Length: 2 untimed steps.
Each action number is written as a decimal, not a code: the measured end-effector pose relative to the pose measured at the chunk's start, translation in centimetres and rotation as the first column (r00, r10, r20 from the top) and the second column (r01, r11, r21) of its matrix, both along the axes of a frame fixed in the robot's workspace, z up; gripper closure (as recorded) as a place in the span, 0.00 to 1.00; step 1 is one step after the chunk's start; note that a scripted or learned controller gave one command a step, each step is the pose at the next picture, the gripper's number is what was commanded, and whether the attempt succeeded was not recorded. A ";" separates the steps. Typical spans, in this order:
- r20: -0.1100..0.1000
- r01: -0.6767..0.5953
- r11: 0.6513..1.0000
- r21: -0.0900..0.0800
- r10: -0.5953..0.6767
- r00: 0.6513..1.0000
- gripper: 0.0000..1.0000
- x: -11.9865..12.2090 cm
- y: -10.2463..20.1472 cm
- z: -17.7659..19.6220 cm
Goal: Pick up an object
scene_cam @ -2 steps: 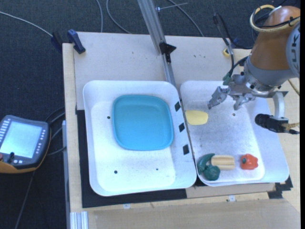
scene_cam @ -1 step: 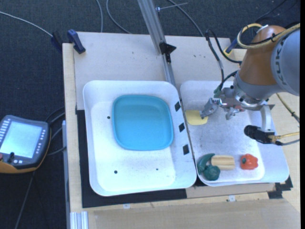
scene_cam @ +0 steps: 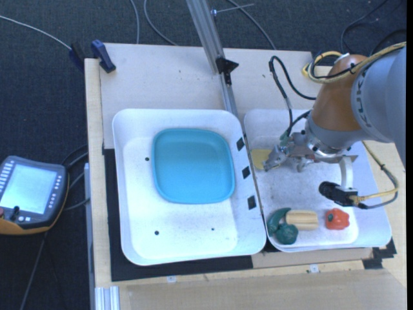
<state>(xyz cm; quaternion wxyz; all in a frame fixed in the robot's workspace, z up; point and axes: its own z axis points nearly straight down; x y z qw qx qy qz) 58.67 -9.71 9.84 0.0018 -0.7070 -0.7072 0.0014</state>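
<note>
My gripper (scene_cam: 284, 158) hangs low over the back left part of the right bin (scene_cam: 369, 239), under the orange wrist band. Just to its left, against the bin's left wall, lies a pale yellow object (scene_cam: 259, 158), partly hidden by the gripper. Along the bin's front edge lie a dark green object (scene_cam: 282, 225), a tan cylinder (scene_cam: 302, 219) touching it, and a small red vegetable-shaped toy (scene_cam: 336, 219) to the right. These three sit well in front of the gripper and apart from it.
The left bin (scene_cam: 129, 173) holds a square blue plate (scene_cam: 193, 165). A metal pole (scene_cam: 208, 31) slants down to the gap between the bins. Black cables (scene_cam: 281, 86) loop near the arm. A teach pendant (scene_cam: 29, 191) lies off the bench at left.
</note>
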 end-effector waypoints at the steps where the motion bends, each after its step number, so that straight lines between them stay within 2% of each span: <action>1: 0.006 0.000 1.000 0.000 0.000 1.000 1.00 0.2 0.0 1.3; 2: 0.009 0.001 1.000 -0.001 -0.001 1.000 1.00 0.6 -1.0 6.9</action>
